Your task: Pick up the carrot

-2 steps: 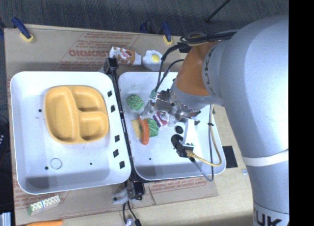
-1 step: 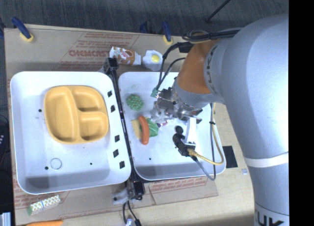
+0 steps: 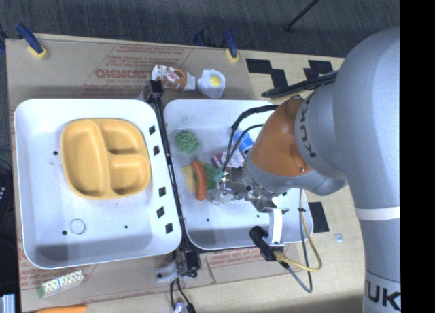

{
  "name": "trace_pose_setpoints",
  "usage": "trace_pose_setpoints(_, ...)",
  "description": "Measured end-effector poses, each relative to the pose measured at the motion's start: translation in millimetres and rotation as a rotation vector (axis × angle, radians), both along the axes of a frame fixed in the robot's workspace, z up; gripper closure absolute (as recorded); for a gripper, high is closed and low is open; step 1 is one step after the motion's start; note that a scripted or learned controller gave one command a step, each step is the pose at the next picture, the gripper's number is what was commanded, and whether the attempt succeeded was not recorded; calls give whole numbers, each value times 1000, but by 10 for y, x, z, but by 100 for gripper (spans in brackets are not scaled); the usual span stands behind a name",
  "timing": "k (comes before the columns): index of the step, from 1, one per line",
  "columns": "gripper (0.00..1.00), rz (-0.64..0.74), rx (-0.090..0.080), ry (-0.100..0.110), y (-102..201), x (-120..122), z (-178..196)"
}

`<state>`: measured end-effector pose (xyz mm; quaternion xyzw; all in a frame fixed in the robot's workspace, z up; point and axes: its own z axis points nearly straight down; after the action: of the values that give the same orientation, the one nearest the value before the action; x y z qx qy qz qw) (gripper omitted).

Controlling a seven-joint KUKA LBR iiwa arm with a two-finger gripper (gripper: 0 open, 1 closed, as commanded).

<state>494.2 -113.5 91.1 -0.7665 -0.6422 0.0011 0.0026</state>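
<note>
Grey arm (image 3: 353, 135) reaches in from right over right bin (image 3: 224, 233). Left bin (image 3: 34, 169) holds yellow divided tray (image 3: 105, 157). Gripper (image 3: 223, 192) low in right bin, just right of carrot; whether fingers apart or together, cannot tell. Carrot (image 3: 199, 179) lies on bin floor beside yellow piece (image 3: 188, 175), below green broccoli (image 3: 187, 141).

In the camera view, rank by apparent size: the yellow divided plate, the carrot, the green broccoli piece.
1. Yellow divided plate, by far the largest.
2. Carrot and green broccoli piece: carrot longer, broccoli wider; too alike to rank.
</note>
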Motion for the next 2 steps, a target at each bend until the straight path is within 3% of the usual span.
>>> trace_pose_setpoints(1, 100, -403, -2, 0, -36, 284, 2)
trace_pose_setpoints(2, 100, -564, -3, -1, 57, 19, 1847)
